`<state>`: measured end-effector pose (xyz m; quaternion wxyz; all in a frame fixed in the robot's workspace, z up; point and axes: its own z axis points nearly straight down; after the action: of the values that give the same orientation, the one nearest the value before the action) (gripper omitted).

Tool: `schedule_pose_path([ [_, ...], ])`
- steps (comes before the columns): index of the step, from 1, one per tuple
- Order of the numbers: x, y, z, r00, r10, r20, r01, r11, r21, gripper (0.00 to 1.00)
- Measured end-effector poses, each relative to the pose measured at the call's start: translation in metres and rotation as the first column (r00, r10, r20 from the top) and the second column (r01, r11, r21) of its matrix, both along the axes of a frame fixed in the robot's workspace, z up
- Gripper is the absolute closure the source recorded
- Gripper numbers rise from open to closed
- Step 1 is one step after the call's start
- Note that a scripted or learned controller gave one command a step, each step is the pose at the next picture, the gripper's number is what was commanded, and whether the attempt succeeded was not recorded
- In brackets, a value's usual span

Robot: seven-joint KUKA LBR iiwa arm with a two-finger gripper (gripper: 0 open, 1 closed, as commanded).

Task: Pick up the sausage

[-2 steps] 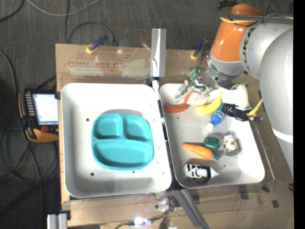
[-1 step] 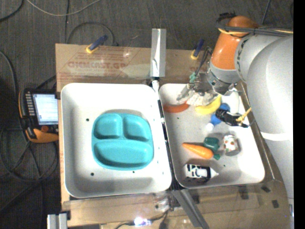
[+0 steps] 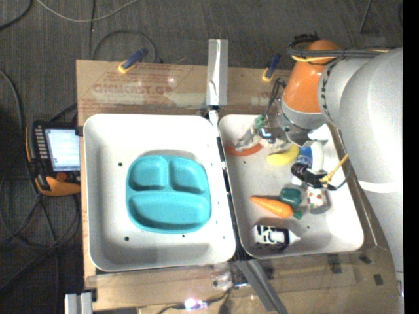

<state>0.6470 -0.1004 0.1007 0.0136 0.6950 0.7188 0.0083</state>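
The sausage [image 3: 243, 150] is a reddish-orange curved piece lying at the upper left of the right bin [image 3: 353, 241], close to the wall between the bins. My gripper [image 3: 254, 136] reaches down from the orange-banded wrist [image 3: 306, 93] and sits just above and to the right of the sausage, at or very near its upper edge. The gripper's metal parts hide part of the sausage.
In the right bin lie a yellow fruit [image 3: 283, 156], a blue-and-white bottle [image 3: 308, 154], a carrot [image 3: 272, 206], a green block [image 3: 291, 195], a white die [image 3: 318, 199] and a black-and-white box [image 3: 271, 235]. A teal divided plate [image 3: 169, 193] lies in the left bin [image 3: 98, 149].
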Motion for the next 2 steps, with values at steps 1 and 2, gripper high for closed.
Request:
schedule_pose_path([
  [1,0.0027,0.0011,0.0136,1.0,0.001,0.008,-0.001,1.0,0.002,1.0],
  [2,0.0011,0.0012,0.0106,1.0,0.001,0.002,-0.001,1.0,0.002,0.0],
])
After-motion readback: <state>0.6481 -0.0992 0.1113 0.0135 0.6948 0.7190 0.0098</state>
